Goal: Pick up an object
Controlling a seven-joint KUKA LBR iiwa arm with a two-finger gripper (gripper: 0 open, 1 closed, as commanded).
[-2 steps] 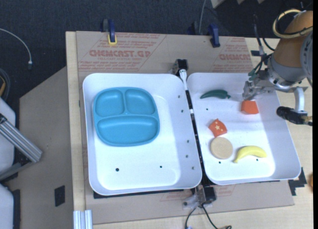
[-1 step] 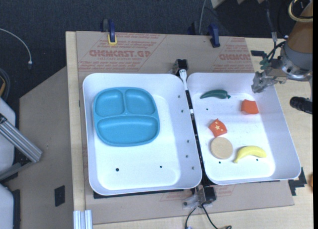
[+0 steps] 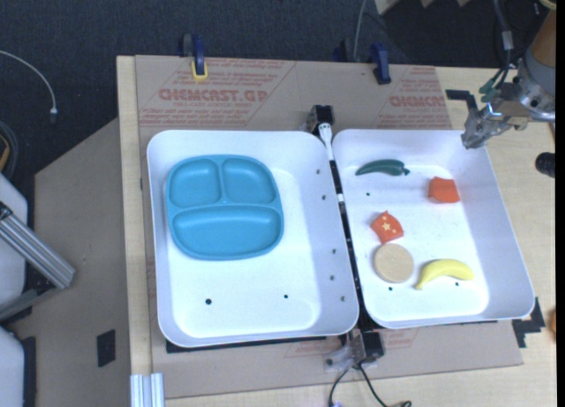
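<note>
**Five candidates in right bin, gripper parked at its 1 o'clock corner**

Five small items lie in the right shallow white bin (image 3: 494,220): a dark green pepper-shaped toy (image 3: 381,168) at 11 o'clock, an orange block (image 3: 444,190) at 1 o'clock, a red chunk (image 3: 387,226) near centre, a tan flat disc (image 3: 394,263) at 6 o'clock, and a yellow banana toy (image 3: 444,272) at 5 o'clock. The left white bin (image 3: 300,290) carries a blue divided plastic plate (image 3: 225,207).

The two-finger gripper (image 3: 475,134) hangs over the right bin's rim with nothing between its tips; whether it is spread or closed I cannot tell.

Judgement: the orange block is nearest and stands apart from its neighbours. Centre over it, descend vertically, then close across its flat sides. The disc looks too low for a sure pinch.
</note>
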